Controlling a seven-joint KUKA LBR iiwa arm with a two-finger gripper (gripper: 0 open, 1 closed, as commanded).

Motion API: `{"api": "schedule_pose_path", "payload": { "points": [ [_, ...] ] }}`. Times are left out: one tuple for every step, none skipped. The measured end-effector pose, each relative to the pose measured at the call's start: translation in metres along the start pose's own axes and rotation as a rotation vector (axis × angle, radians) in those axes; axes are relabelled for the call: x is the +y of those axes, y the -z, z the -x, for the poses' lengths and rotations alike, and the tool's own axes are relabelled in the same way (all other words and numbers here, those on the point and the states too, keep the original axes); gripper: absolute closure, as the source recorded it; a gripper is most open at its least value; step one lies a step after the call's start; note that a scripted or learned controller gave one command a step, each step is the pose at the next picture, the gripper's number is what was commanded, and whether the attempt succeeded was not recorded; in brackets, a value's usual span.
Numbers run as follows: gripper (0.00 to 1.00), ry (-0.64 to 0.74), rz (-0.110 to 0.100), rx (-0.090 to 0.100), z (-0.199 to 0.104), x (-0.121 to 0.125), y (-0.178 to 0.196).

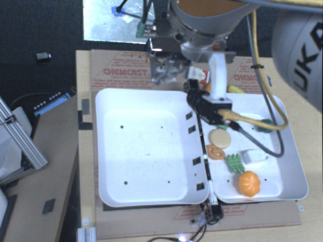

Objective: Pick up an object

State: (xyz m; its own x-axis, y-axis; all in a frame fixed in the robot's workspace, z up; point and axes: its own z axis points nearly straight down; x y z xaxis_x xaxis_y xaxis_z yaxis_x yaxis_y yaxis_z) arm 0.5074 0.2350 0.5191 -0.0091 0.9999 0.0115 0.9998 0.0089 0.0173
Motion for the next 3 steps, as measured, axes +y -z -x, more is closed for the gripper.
{"api": "schedule_pose_path", "payload": {
  "points": [
    [1.0,-0.004,-0.018,-0.011,0.001,-0.022,-0.025],
    [1.0,-0.005,-0.016,-0.011,0.001,-0.022,-0.036],
    [1.0,0.001,-0.014,-0.009,0.001,-0.021,-0.025]
  ]
}}
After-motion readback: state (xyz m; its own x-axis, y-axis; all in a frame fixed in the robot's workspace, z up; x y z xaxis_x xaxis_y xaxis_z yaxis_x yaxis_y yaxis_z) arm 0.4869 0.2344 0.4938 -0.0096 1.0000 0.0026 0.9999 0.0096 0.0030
